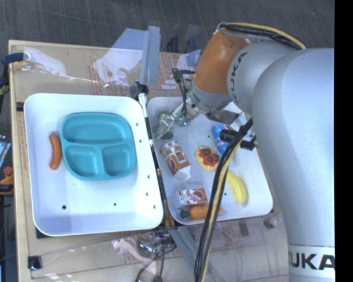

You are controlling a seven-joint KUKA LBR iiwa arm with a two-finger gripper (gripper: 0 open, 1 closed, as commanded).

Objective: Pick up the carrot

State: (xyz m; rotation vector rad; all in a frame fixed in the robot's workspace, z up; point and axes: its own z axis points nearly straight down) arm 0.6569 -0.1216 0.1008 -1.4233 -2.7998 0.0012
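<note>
Both white bins (35, 157) look like smooth plastic with a slight sheen. Teal divided tray (99, 144): glossy moulded plastic. Sausage (55, 150), banana (237, 188) and carrot (201, 212) all read as shiny toy plastic. Two small cartons (175, 157) look like printed card, matt. Arm (294, 128) has a smooth satin grey shell, the orange band (215, 63) semi-gloss. Black cable (215, 204) is rubbery, dull. Gripper (177, 118) looks like bare metal, reflective. Bench top (70, 69) is pale wood under clear wrinkled plastic film. Floor (59, 10) looks like rough dark carpet.
</note>
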